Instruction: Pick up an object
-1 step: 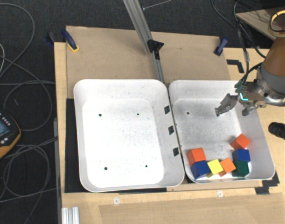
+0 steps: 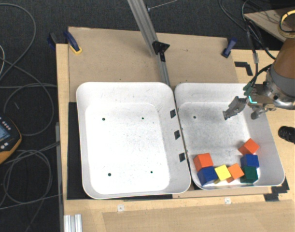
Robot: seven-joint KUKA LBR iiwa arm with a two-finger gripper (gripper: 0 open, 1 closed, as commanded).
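Several small blocks lie in the near corner of the right bin point(image 2: 205, 103). An orange block point(image 2: 250, 146) lies apart towards the right wall. An orange block point(image 2: 203, 160), a blue block point(image 2: 207, 175), a yellow block point(image 2: 222, 172), a smaller orange block point(image 2: 235, 171), a blue block point(image 2: 251, 161) and a green block point(image 2: 250, 176) crowd the front wall. My gripper point(image 2: 244, 112) hangs over the far right part of this bin, well behind the blocks. It is open, its two dark fingers point(image 2: 232, 109) spread apart with nothing between them.
The left bin point(image 2: 123, 139) lies beside the right one. A slanted metal pole point(image 2: 146, 21) rises from behind the gap between the bins. Blue clamps point(image 2: 73, 42) hold the board's far corners. Cables lie on the floor to the left.
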